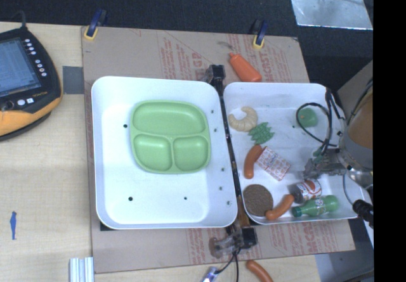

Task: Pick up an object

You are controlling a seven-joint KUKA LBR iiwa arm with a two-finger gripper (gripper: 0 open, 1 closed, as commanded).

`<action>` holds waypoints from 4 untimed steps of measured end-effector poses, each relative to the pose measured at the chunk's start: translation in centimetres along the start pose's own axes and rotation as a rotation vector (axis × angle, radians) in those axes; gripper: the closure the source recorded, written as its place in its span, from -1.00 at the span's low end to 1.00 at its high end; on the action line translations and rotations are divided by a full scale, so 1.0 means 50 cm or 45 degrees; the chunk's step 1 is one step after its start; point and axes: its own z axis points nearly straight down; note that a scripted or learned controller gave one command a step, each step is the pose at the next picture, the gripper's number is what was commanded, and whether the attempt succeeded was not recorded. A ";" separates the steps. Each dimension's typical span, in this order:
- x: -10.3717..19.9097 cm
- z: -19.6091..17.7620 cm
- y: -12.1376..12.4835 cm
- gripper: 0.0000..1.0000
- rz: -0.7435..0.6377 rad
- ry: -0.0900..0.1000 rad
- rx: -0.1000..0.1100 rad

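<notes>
so we see the gripper [319, 166] low at the right edge of the right bin [279, 92], just above a small red and white can [311, 189]; we cannot tell how its jaws stand. a green bottle [315, 206] lies beside the can, a brown cookie [258, 198] and two sausages [252, 160] further left. the left bin [108, 147] holds a green divided plate [170, 136].

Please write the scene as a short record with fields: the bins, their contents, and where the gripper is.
left bin: holds a green divided plate
right bin: croissant, green leafy piece, sausage, patterned packet, brown round cookie, green bottle, green round item
outside bins: orange carrot-like item above the right bin
gripper: over the right bin's right side
</notes>
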 end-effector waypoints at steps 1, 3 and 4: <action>-0.026 -0.147 0.013 1.00 0.010 0.002 -0.006; 0.126 -0.198 0.308 1.00 0.008 0.004 -0.005; 0.124 -0.198 0.308 -1.00 0.008 0.003 -0.004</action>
